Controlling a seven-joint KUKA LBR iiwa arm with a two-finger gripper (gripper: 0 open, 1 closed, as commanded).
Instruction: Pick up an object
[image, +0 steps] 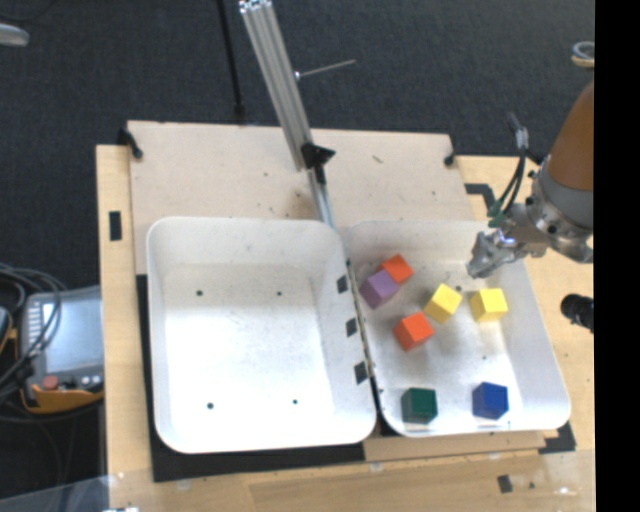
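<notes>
The right bin (530, 370) holds several small blocks. An orange block (398, 268) touches a purple block (379, 288) near the bin's left wall. A second orange block (413, 330) lies in the middle, with a yellow block (444, 301) just right of it and another yellow block (488, 303) further right. A green block (419, 404) and a blue block (490, 399) sit along the front wall. My gripper (482, 262) hangs over the bin's back right part, just above and behind the two yellow blocks, with nothing visibly in it.
The left bin (165, 300) stands beside the right one. A slanted metal rail (285, 90) runs from the top down to the gap between the bins. Cables and a grey box (60, 340) lie off the bench at the left.
</notes>
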